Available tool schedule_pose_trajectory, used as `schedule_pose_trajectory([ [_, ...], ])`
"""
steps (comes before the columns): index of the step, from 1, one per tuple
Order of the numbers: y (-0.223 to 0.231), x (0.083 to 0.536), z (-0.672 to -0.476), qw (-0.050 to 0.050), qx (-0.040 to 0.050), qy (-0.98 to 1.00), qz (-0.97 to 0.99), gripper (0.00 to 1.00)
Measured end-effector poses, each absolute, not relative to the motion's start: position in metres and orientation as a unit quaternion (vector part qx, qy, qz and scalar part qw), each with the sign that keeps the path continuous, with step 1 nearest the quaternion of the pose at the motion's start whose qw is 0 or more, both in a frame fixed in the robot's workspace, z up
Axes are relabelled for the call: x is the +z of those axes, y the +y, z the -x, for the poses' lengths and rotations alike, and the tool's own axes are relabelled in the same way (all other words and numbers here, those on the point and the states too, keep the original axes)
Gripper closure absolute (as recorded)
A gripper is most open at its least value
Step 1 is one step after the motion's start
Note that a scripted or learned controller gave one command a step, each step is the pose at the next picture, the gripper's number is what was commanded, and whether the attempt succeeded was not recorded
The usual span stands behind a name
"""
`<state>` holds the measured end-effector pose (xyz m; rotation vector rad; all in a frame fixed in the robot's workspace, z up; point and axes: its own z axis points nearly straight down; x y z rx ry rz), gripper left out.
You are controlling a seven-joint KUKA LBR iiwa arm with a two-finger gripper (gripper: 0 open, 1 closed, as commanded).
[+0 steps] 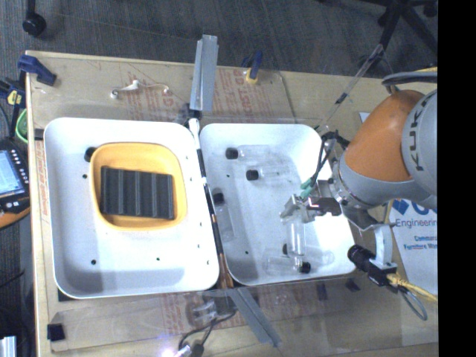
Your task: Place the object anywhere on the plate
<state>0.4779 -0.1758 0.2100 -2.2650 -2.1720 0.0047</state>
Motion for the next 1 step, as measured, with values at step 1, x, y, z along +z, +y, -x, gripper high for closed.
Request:
schedule_pose_trajectory([
  [1,-0.1016,0.2574,-0.4966,0.000,0.0003,-0.761,0.649,1.00],
])
